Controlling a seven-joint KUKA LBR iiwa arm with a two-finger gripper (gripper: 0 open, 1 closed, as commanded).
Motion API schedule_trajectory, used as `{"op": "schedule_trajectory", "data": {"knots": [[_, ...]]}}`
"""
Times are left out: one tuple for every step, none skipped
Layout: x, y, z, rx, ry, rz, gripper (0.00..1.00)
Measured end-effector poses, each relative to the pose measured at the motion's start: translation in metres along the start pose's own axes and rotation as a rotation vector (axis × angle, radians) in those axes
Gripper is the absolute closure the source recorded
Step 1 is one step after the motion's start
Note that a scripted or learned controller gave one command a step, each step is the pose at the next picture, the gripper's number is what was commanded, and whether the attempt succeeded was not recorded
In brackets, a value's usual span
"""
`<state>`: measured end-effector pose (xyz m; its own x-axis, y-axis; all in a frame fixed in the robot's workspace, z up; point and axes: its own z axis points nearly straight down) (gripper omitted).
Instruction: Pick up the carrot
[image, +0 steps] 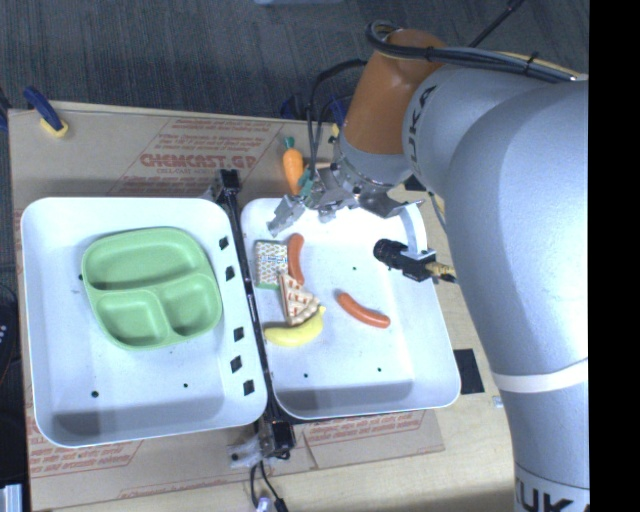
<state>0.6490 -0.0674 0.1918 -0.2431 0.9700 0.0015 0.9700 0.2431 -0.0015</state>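
The carrot (291, 168), a small orange root with a green top, hangs upright just past the far rim of the right bin (420, 385), and it appears to sit between the jaws of the gripper (300, 190), though whether they truly clench it I cannot tell. The step in hand looks like the lift, and the next move calls for carrying it clear of the rim. A sausage (362, 310) and a banana (294, 334) lie nearer in that bin.
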Motion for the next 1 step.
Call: {"op": "schedule_trajectory", "data": {"knots": [[-0.0645,-0.0084,0.0046,0.0,-0.002,-0.045,0.0]]}}
